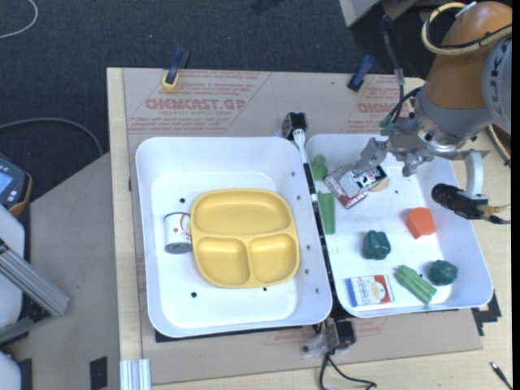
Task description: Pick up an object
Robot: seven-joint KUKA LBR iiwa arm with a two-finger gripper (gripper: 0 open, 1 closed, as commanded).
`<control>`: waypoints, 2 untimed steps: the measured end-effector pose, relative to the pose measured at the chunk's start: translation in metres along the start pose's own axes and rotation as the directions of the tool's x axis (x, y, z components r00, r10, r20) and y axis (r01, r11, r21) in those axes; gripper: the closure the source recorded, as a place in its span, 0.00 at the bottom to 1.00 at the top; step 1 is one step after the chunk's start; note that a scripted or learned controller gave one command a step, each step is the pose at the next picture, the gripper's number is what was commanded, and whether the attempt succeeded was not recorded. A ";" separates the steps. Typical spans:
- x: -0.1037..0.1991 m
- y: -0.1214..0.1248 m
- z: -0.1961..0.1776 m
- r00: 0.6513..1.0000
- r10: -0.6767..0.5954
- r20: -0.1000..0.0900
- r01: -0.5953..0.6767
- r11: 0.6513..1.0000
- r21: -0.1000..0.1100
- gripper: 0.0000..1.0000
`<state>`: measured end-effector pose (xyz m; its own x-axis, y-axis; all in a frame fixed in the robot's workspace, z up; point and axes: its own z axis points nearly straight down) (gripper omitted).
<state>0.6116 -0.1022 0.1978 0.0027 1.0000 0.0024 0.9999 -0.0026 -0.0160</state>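
objects lie in white bins [154, 169] (brown bench [244, 100], dark floor [81, 23]).

- The brown board [244, 96] under the bins carries red print behind the left bin; it reads roughly "CHEMCAST GP", with smaller red lines beneath it too small to read.
- A second patch of the same red print sits behind the right bin, partly cut off.
- The small can [177, 232] and the flat packet [370, 290] have printed labels, unreadable here.

Two bins [154, 169] – one tray [242, 236]
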 end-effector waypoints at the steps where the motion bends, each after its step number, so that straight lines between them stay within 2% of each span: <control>1: 0.000 0.002 -0.006 1.000 -0.003 0.001 0.003 1.000 -0.011 0.00; 2: 0.001 0.004 0.060 1.000 -0.003 0.000 0.003 1.000 -0.004 0.00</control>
<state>0.6142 -0.1011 0.1380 -0.0002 1.0000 0.0021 0.9999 0.0002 -0.0117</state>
